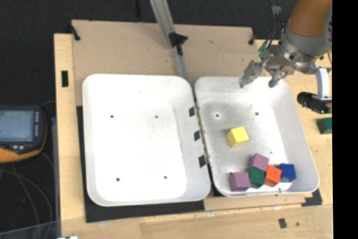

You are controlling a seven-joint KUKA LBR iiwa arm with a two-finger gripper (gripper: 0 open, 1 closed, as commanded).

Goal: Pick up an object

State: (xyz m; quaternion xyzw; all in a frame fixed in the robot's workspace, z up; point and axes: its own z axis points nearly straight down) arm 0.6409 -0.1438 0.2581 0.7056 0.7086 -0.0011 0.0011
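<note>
- While the gripper (pixel 260 76) hangs over the right bin's (pixel 299 120) far rim, its fingers (pixel 246 78) stand apart with nothing between them;
- a yellow block (pixel 238 136) lies alone mid-bin;
- purple, green, orange and blue blocks (pixel 262 170) cluster, seemingly touching, at the near edge;
- the left bin (pixel 140 137) sits beside it on the table (pixel 215 42).

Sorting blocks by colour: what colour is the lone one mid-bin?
Yellow block, camera view.

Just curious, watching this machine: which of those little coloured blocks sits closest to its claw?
The yellow block. It lies alone mid-bin, nearest the gripper; the others cluster at the right bin's near edge.
</note>
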